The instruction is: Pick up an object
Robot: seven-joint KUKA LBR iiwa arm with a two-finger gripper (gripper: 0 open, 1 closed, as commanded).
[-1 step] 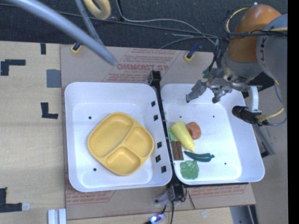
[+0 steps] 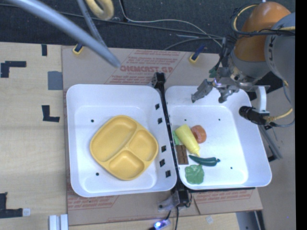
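Presently the tool (image 2: pixel 213 94) hangs spread wide and empty over the far rim of the right bin (image 2: pixel 240 128). Yellow corn (image 2: pixel 187 139) lies well nearer, beside a tomato (image 2: pixel 199 133). Recommend descending centred, fingers straddling its narrow width.

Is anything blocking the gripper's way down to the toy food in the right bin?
Nothing visible. The gripper hangs open over the right bin's far edge, and bare bin floor lies between it and the corn, the tomato and the other pieces.
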